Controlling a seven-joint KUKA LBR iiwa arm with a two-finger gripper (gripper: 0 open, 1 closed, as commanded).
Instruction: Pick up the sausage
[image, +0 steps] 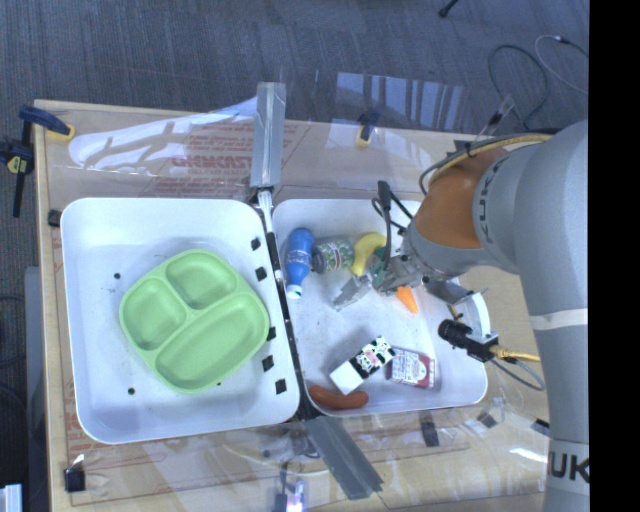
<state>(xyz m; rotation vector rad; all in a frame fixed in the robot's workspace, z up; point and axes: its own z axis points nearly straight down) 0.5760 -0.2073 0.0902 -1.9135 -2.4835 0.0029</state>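
sausage x1 at right bin front edge; tool open, holds nothing; 1 bottle.

Left bin: shallow white plastic bin holding a light green three-compartment plastic plate.
Right bin: shallow white plastic bin.
Its far half: blue plastic bottle with a white cap, yellow toy banana, small orange carrot.
Its near half: black-and-white cow-patterned carton, just beside a red-and-white packet.
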